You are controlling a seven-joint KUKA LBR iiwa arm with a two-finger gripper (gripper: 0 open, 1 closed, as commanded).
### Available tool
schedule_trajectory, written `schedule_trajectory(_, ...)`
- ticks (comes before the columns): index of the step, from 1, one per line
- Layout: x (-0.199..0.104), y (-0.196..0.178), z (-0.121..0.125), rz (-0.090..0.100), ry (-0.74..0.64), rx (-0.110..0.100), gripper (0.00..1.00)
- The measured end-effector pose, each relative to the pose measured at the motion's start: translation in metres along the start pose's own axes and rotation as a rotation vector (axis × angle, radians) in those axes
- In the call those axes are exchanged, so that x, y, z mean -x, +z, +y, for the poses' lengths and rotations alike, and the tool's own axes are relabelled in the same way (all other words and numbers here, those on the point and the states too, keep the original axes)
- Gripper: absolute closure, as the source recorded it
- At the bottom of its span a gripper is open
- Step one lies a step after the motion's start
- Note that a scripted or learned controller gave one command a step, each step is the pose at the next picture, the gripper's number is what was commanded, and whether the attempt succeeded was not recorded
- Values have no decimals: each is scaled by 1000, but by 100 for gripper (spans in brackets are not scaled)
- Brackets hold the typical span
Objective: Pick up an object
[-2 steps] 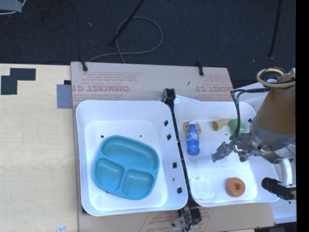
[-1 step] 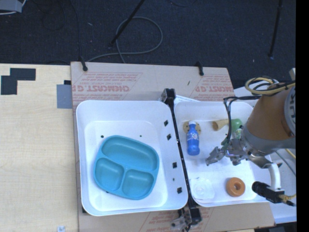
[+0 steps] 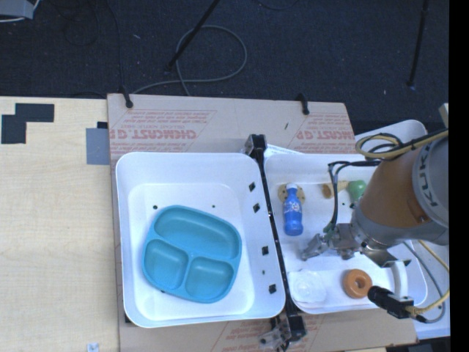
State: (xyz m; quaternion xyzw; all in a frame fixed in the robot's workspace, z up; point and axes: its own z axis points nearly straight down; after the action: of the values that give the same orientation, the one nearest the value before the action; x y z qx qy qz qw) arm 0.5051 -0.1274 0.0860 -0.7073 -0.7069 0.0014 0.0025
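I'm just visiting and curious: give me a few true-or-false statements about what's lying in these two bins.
1. The blue divided plate lies in the left bin. True.
2. The blue bottle stands on that plate. False: it lies in the right bin.
3. An orange ring lies in the right bin. True.
4. The end effector hangs over the left bin. False: it is over the right bin, beside the bottle.
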Motion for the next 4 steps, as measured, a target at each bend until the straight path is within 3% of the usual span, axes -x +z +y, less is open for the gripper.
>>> schedule_trajectory(1, 2, -13, 0, 0, 7, 1, 100)
schedule_trajectory(3, 16, -110, -6, -2, 6, 7, 100)
schedule_trajectory(4, 17, -137, -5, -2, -2, 6, 100)
